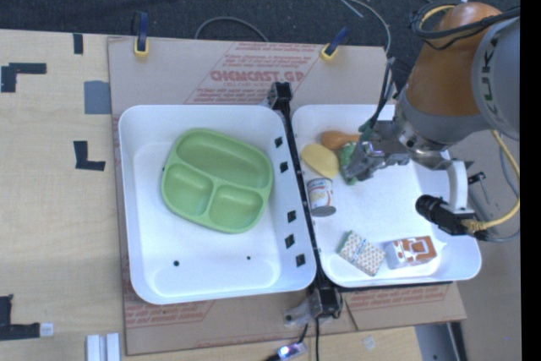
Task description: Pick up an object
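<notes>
I read the gripper [359, 161] as poised beside the yellow fruit [321, 160] at its 9 o'clock to grab; can't tell finger state.

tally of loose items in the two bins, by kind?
Green divided plate, left bin: 1
Yellow rounded item, right bin: 1
Orange item: 1
Small can: 1
Flat packets: 2
Total: 6
The gripper hides part of the right bin.

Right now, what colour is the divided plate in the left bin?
Light green, in the camera view: divided plate.
</notes>
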`<action>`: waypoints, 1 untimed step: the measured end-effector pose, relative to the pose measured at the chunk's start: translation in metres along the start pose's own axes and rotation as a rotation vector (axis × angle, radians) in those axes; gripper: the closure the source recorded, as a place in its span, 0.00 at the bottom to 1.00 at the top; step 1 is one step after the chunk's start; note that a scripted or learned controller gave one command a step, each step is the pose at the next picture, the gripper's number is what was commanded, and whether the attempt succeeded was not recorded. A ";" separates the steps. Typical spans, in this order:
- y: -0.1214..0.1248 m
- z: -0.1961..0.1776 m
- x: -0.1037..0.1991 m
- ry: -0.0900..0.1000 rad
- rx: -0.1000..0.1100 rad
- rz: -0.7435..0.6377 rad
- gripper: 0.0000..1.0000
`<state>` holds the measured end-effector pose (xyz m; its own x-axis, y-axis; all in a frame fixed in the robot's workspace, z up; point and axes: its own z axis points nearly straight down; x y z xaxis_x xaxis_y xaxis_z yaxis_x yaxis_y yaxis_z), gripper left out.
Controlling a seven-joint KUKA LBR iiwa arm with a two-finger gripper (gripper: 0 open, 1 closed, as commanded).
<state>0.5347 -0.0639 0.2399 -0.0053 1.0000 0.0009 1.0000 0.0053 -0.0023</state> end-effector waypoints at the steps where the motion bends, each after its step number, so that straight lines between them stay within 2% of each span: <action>1: -0.006 -0.005 0.058 0.001 -0.001 -0.002 1.00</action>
<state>0.5284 -0.0058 0.2448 -0.0076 1.0000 0.0018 1.0000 0.0076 -0.0016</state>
